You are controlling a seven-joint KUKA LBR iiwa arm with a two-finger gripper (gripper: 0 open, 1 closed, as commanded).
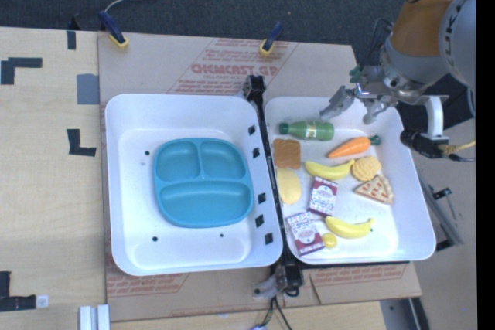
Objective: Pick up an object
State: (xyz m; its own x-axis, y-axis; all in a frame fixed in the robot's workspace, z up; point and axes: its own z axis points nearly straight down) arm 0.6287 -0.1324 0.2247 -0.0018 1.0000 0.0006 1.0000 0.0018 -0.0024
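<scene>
We note the two-finger gripper (354, 105) spread and empty above the right white bin's (410, 189) far rim, nearest the green plastic bottle (306, 130) lying inside; nothing picked yet.

- We see even, bright light from overhead.
- The white bins (116, 166) look slightly washed out.
- Shadows stay soft and faint.
- Small details appear slightly blurred throughout.

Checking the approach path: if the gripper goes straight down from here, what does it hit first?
Likely the green bottle or the bare floor of the right bin beside it. The gripper hangs above the bin's far edge, just right of the bottle; depth is unclear.
</scene>
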